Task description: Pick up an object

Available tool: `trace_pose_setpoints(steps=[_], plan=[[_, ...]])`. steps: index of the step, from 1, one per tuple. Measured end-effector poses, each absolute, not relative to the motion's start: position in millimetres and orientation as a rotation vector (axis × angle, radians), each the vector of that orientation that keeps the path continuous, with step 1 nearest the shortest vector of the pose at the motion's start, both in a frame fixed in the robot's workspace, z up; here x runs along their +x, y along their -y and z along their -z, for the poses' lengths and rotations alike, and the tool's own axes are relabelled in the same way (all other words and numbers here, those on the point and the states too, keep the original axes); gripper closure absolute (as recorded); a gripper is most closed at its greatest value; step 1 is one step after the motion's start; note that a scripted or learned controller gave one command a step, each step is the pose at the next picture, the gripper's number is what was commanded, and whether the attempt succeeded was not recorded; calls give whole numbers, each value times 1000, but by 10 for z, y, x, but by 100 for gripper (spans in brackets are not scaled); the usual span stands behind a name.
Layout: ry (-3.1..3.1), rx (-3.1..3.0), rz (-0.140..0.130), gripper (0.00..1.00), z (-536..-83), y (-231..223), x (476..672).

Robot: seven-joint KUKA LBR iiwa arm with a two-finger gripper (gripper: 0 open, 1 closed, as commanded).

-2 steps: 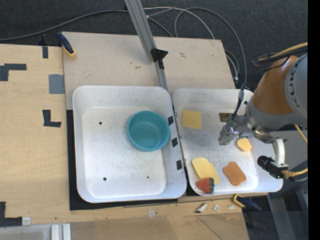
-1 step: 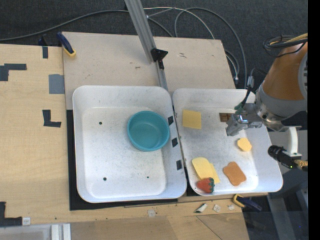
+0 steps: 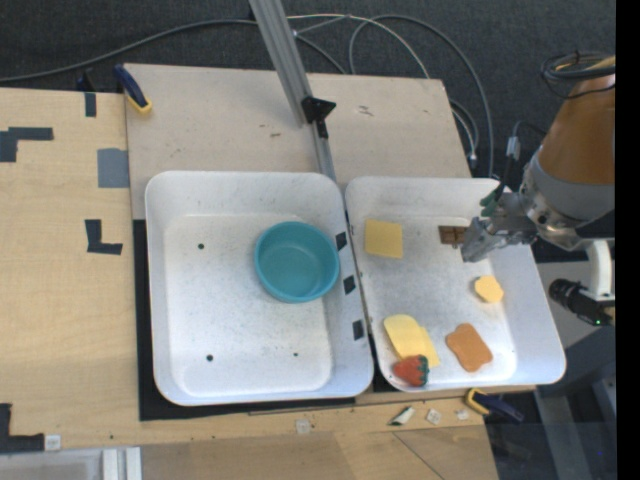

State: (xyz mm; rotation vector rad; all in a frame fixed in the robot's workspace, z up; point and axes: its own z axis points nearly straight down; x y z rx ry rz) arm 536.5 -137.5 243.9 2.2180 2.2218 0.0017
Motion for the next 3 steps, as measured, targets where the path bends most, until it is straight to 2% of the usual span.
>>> trace_pose_setpoints(steps=[3], plan=[[-2231,2214,-2,100,-2475,-254,5891]])
